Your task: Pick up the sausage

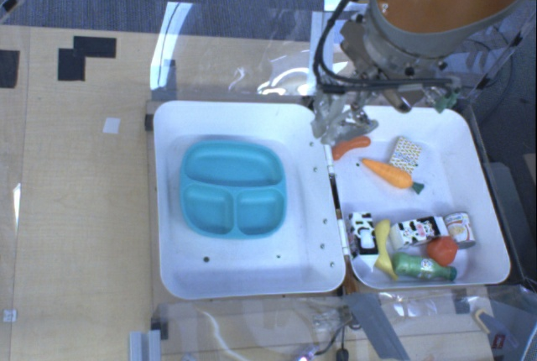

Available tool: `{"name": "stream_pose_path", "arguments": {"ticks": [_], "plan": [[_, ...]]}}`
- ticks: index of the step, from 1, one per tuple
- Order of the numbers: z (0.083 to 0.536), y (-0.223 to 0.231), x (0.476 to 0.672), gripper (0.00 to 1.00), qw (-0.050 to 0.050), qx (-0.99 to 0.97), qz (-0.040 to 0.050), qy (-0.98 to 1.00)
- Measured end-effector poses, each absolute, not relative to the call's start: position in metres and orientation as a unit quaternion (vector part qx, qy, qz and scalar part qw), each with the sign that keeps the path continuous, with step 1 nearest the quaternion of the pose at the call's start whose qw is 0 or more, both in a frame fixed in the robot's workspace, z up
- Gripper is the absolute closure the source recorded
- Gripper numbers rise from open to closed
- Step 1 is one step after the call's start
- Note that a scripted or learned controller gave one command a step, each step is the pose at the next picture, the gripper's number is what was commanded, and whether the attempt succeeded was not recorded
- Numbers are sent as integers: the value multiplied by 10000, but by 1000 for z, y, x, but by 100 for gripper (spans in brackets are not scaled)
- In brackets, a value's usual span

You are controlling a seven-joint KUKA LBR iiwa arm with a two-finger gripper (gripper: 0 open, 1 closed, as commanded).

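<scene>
Gripper (340,126) low over the right bin's (478,149) upper-left corner, fingers' state impossible to tell, sausage (351,147) lying on the floor just below and touching or nearly so, carrot (388,173) and small patterned box (406,153) to its right, blue divided plate (232,187) in the left bin (172,267).

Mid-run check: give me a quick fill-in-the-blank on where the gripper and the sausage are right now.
1. The sausage lies in the ____ bin.
2. The gripper hangs just above the ____.
3. The blue tray has ____ compartments.
4. The carrot lies beside a checkered ____.

Missing words: right; sausage; three; box
</scene>
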State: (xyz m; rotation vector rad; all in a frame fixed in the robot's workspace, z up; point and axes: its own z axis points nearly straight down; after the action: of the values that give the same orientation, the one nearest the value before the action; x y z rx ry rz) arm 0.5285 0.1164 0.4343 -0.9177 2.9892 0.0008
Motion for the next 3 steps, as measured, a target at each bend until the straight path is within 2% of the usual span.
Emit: {"name": "stream_pose_path", "arguments": {"ticks": [1, 2, 3], "plan": [[438, 138, 526, 100, 84, -4723, -8, 8814], [452, 140, 527, 100, 158, -4716, -13, 8817], [437, 153, 490, 100, 61, -5509, -7, 8345]]}}
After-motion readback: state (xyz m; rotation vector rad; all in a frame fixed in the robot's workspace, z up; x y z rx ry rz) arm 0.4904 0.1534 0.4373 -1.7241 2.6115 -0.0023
